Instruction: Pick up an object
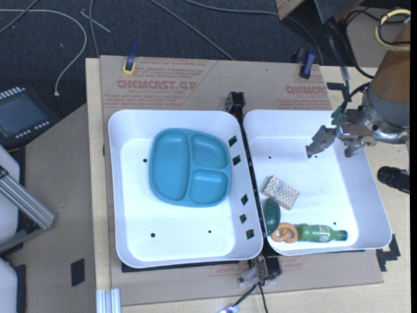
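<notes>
Green bottle [319, 233] not yet lifted, pincer [318, 143] hovering with nothing in it over the right bin [365, 175], whether spread or pressed together impossible to tell, with bottle, orange ring [284, 233] and patterned packet [281, 192] along the near edge, blue plate [190, 167] in the left bin [130, 194].

dark floor [39, 51], loose cables [78, 18], cardboard-topped bench [189, 77]
</notes>
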